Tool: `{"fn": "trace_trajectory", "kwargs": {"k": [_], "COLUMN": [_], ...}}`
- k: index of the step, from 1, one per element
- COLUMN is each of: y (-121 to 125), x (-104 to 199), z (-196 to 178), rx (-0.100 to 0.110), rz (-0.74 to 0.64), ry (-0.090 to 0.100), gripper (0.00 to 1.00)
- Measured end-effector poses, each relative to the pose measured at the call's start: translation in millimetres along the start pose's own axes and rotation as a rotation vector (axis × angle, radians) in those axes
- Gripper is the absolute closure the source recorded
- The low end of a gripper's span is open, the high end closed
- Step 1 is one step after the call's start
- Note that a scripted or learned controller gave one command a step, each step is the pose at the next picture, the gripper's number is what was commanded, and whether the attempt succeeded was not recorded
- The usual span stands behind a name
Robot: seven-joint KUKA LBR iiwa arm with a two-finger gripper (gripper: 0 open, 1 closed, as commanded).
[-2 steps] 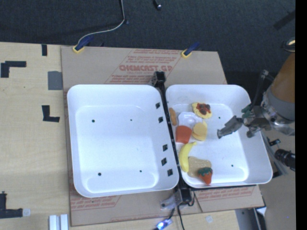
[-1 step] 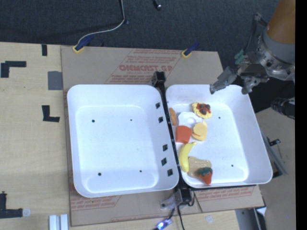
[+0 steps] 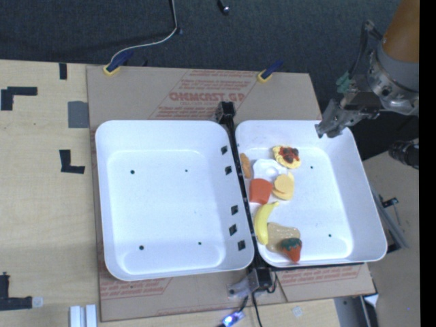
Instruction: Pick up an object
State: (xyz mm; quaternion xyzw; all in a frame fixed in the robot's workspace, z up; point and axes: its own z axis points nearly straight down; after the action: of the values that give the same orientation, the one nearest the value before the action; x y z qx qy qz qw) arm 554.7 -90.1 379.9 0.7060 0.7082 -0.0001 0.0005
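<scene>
End effector (image 3: 330, 127) hovering over far right corner of right bin (image 3: 354, 182), nothing in it; can't tell how it's set, too dark and small. Toy food bunched along right bin's left wall: pizza-looking piece (image 3: 287, 156) at far end, then orange block (image 3: 260, 191), yellow round piece (image 3: 284, 187), banana (image 3: 263, 223), strawberry (image 3: 292, 249) nearest. Left bin (image 3: 163, 196) right alongside, on table (image 3: 41, 182).

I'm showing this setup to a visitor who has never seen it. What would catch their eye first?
Probably the bright cluster of toy food along the left side of the right bin: a yellow banana, an orange block and a strawberry. Next, the gripper over that bin's far right corner, with the left bin beside it.
</scene>
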Motion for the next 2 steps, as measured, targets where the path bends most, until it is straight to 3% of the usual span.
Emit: {"fn": "trace_trajectory", "kwargs": {"k": [1,2], "y": [82,90], "x": [106,223], "z": [-88,-158], "rx": [-0.009,-0.005], "rz": [-0.009,-0.01], "ry": [0.003,0.005], "gripper": [1.0,1.0]}}
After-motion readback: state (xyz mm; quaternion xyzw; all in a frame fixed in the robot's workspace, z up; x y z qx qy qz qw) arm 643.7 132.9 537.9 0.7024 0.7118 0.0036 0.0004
